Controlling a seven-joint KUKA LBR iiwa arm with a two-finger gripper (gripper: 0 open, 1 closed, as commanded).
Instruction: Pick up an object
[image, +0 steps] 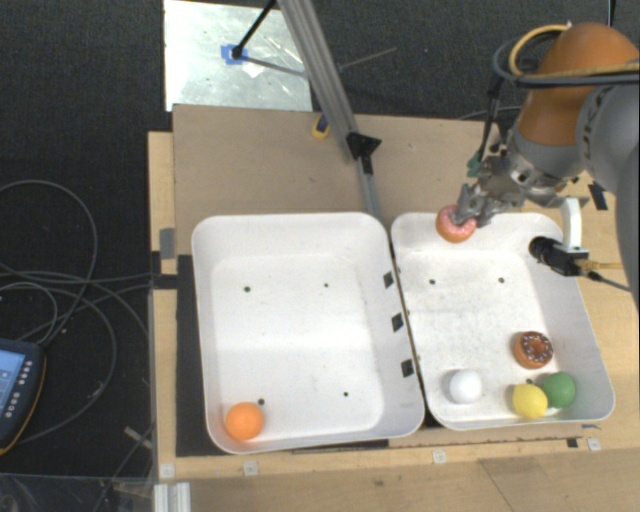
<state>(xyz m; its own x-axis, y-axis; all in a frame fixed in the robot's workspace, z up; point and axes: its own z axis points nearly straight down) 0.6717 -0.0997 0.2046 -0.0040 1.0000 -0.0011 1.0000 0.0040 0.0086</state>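
Note:
My gripper hangs over the far edge of the right bin, with its fingers shut on a pink frosted donut. The donut overlaps the bin's back rim and looks lifted off the floor. Along the right bin's near side lie a chocolate donut, a white ball, a yellow lemon and a green ball. An orange ball rests in the near left corner of the left bin.
A grey pole slants across the board behind the bins. Cables and a tablet lie on the dark floor to the left. The two bins meet at a ridge with black clips.

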